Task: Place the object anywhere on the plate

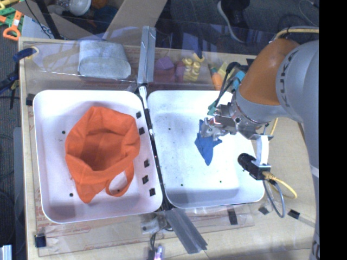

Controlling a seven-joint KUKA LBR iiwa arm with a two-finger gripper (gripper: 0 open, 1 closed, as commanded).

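A small blue, limp-looking object (207, 144) hangs with its pointed end down over the middle of the right bin (179, 188). Its top edge sits between the fingers of my gripper (213, 123), which is shut on it. The grey arm with its orange band (265, 77) reaches in from the right and covers the bin's far right corner. An orange cloth bag (100, 148) with a loop handle lies crumpled in the left bin (46, 107) and takes up most of its floor.
A ridge with black clips (147, 145) divides the two bins. Behind them lie a grey bundle (104, 60) and purple and yellow toys (184, 66) under clear plastic. A black fitting with a yellow cable (255, 168) hangs by the right bin's right wall.
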